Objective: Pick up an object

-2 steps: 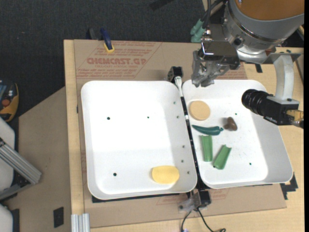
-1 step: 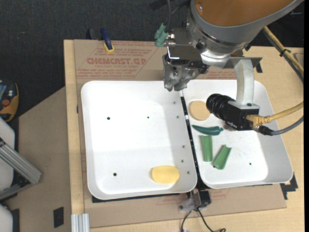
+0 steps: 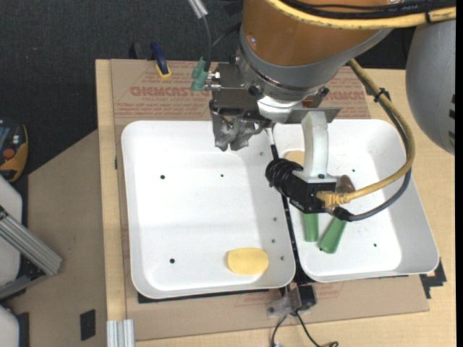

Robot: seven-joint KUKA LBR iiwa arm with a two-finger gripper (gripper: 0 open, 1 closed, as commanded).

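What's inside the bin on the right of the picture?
In the right bin lie two green sticks and a tan piece. The robot's arm covers their upper ends and most of the tan piece.

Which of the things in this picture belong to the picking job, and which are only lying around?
For the job: gripper; yellow oval piece in the left bin; green sticks in the right bin.
Just lying about: blue clamp, green clamp, cardboard sheet under the bins.
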